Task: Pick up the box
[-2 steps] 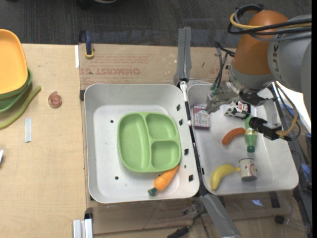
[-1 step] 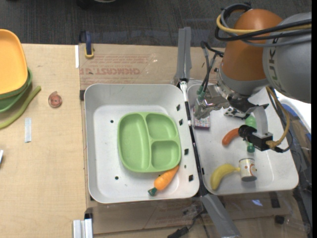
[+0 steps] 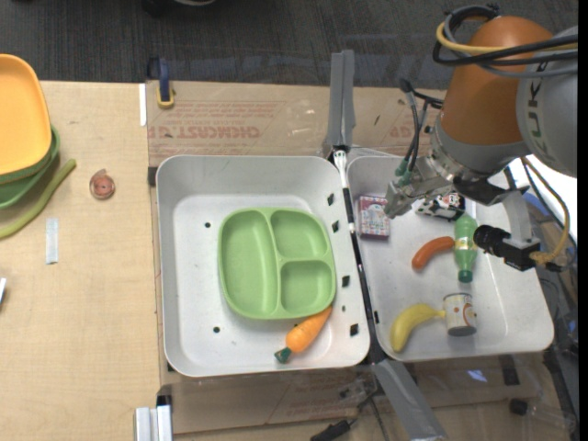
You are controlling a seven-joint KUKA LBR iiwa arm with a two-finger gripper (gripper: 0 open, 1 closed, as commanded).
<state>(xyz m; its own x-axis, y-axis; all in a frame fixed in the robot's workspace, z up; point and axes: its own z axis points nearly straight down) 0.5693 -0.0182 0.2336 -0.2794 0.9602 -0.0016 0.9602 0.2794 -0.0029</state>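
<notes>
Box (image 3: 373,217) in right bin (image 3: 514,338)

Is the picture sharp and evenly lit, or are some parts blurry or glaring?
Camera view: even, soft light; the divided green plate and box look fairly sharp; the end effector area is cluttered and murky; bright glare sits beside the arm at right.

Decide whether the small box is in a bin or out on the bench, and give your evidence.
In a bin. The box lies on the floor of the right bin, against its left wall, beside the divider from the left bin.
</notes>
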